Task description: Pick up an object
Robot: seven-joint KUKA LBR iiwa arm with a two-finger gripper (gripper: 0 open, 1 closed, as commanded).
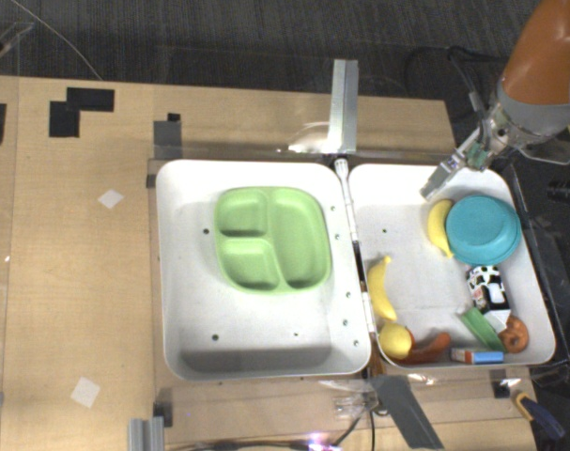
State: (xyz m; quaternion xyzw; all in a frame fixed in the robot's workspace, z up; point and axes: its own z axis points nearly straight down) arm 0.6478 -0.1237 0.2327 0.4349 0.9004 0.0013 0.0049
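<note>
Wooden tabletop (69, 280) fills your view, dark carpet along the top edge. Black square markers sit at the tabletop's upper left.

Two white bins side by side: left bin (186, 336) holds a green divided plate (270, 238), three compartments, sitting flat near the middle. Right bin (402, 205) carries all the loose items.

Arm (547, 59) comes in at the upper right, orange band over grey wrist. Gripper (458, 167) hangs over the right bin's top right corner, tilted toward lower left, just above the teal bowl. You can't tell from this angle whether its fingers are apart or together; nothing visible between them.

Candidates for the pick, all in the right bin:
- teal bowl (482, 228), upper right, upright
- banana (379, 287) against the left wall, near the divider
- second yellow piece (439, 225) tucked against the bowl's left side, partly under its rim
- black-and-white carton (487, 287) just below the bowl
- lemon (394, 340) in the lower left corner, touching a brown-red item (433, 346)
- green piece (477, 325), small orange-brown item (516, 334), blue-and-red strip (476, 355) clustered in the lower right corner.
</note>
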